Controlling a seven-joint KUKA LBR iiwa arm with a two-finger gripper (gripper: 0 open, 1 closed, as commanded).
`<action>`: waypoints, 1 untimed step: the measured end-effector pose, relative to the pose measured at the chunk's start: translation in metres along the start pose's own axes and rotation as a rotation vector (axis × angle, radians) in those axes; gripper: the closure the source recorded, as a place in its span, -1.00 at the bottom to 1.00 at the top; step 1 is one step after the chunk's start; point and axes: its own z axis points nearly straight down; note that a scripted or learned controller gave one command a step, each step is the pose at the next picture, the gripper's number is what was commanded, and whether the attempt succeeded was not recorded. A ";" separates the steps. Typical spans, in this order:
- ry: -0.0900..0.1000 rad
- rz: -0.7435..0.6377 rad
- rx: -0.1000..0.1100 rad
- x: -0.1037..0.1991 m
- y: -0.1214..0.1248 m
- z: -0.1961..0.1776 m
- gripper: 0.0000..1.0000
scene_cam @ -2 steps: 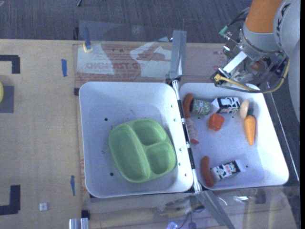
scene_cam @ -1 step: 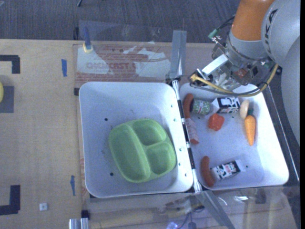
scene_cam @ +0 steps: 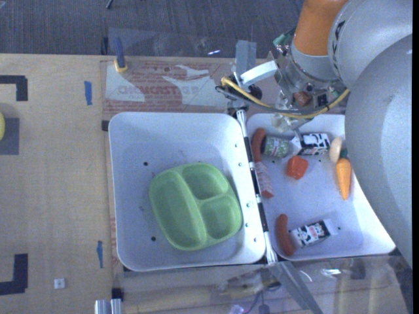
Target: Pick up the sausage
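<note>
two shallow white bins sit side by side on the bench. the left bin (scene_cam: pixel 124 149) holds one thing: a green divided plate (scene_cam: pixel 195 205) with three compartments, lying a little toward the bin's near right part.

the right bin (scene_cam: pixel 366 231) holds the rest. counted: two sausages, two small milk cartons with black-and-white cow print, one carrot, one small red block, one green-labelled can or jar, and one pale reddish packet that is too blurred to name.

one sausage (scene_cam: pixel 283 234) lies near the front of the right bin, close to its left wall, just beside the lower milk carton (scene_cam: pixel 313 231). the other sausage (scene_cam: pixel 258 144) lies at the far left of that bin, along the wall, touching or just beside the green-labelled can (scene_cam: pixel 277 147). the upper milk carton (scene_cam: pixel 315 142) is just right of the can. the red block (scene_cam: pixel 296 167) sits below them, near the middle. the carrot (scene_cam: pixel 344 177) lies along the right side, with a pale rounded thing at its upper end. the pale packet (scene_cam: pixel 264 178) lies against the left wall between the two sausages.

the gripper (scene_cam: pixel 292 107) hangs over the far edge of the right bin, above the can and upper carton. whether its fingers are wide or narrow cannot be told; nothing is seen between them.
</note>
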 end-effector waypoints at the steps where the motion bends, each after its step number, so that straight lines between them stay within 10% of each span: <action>1: 0.001 0.161 -0.001 0.022 -0.034 -0.012 1.00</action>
